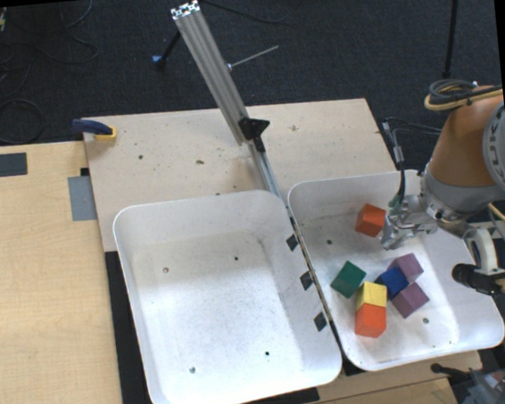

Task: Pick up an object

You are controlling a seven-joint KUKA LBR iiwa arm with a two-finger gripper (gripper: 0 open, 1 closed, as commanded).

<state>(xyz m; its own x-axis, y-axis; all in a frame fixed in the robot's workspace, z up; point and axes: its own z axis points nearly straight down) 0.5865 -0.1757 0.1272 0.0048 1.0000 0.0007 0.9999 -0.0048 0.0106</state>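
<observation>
Nearest the lens, at the bottom of the camera view, the left bin [209,300] shows its rounded front rim and a bare, speckled floor. Beside it, touching along a shared divider, sits the right bin [463,331], and that one carries all the candidates: an orange block [371,220] toward the back, and in front of it a tight cluster made of a green block [348,279], a yellow block [371,295], a second orange block [370,320], a blue block [392,281] and two purple blocks [407,267], [410,298].

The gripper [396,232] hangs over the right bin, just beside the rear orange block on the side away from the left bin, and just behind the upper purple block. Whether it is spread or closed cannot be told from this angle, and nothing is visibly held between its tips.

By my reading, the step in hand is the approach or descent onto a block, with no grasp made yet. The next move calls for centring over one block; the lone orange one looks easier than the crowded cluster, where neighbours touch and leave little room.

Both bins rest on a pale wooden bench [185,154] with a black mat under them. A slanted aluminium strut [218,75] rises behind the divider, a small blue-and-yellow clamp [94,129] lies at the bench's far corner beyond the left bin, and dark carpet with cables lies beyond.
</observation>
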